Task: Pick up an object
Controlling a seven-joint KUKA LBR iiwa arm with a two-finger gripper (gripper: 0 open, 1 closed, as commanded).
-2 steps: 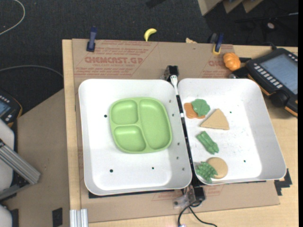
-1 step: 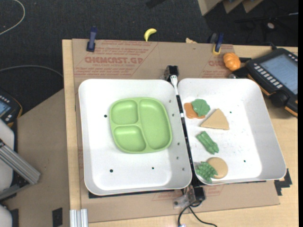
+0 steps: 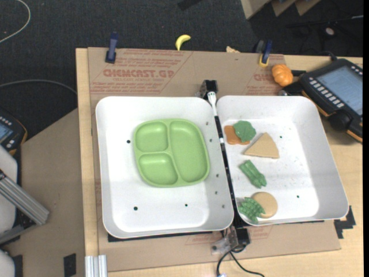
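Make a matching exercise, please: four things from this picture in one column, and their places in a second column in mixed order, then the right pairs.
Things:
1. green three-compartment plastic plate
2. tan triangular toy food piece
3. small yellow banana-shaped toy
4. small orange round toy

Places:
A. on the cardboard, beside the black handheld controller
B. in the right white bin
C. on the dark floor beyond the far edge of the cardboard
D. in the left white bin

Pairs: 1-D, 2-B, 3-C, 4-A
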